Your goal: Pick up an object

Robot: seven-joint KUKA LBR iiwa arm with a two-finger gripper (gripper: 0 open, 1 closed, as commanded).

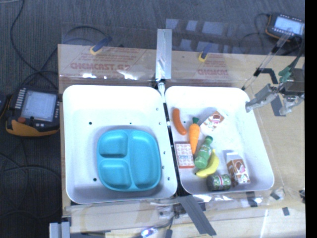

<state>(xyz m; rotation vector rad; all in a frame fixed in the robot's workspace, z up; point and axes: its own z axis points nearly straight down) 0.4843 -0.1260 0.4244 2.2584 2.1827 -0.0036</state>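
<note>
The pincer (253, 104) sits at the right side of the view, just past the upper right corner of the right bin (257, 133), above the desk (290, 152); whether its fingers are apart or together cannot be told at this size, and nothing shows between them. All the loose things lie in the right bin, well below and left of the pincer. Nearest to it is a small white carton (213, 122) with red print, lying tilted. Just left of that, an orange carrot (193, 135) points downward, and a reddish sausage (179, 121) lies close to the bin's left wall. A green bottle (203, 152) lies beside the carrot's lower end, with a yellow banana (208, 166) touching its lower side. A flat red and white packet (184, 154) rests left of the bottle. Near the bin's lower edge a dark can (218, 182) lies on its side, just beside a brown and white carton (237, 168). The left bin (79, 113) holds a blue divided tray (130, 158), set toward its lower half. A handheld control pendant (32, 111) lies on the floor left of the bins.
</note>
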